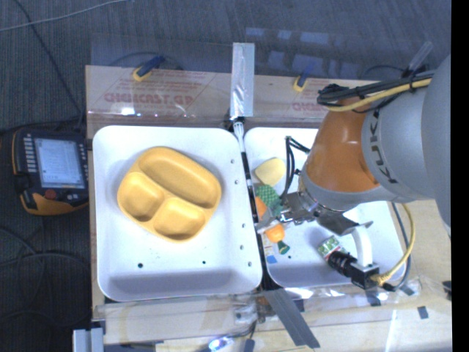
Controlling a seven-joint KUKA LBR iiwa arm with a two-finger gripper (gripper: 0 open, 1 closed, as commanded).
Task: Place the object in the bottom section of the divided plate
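Observation:
A yellow divided plate point(169, 192) with three sections lies in the left bin point(117, 270); nothing lies in any section. The arm hangs over the right bin point(308, 270), its orange band and wrist covering much of it. My gripper point(281, 213) is down at that bin's left side, among a cluster of small objects: a pale yellow piece point(270, 171), a green patterned piece point(267, 195), and an orange piece point(273, 232). The wrist hides how the fingers stand and whether anything lies between them.
A small blue bit point(283, 248) and a green-and-white object point(327, 248) lie in the right bin near its front. The raised divider point(245, 196) separates the two bins. A teach pendant point(50, 171) rests off the bench at the left.

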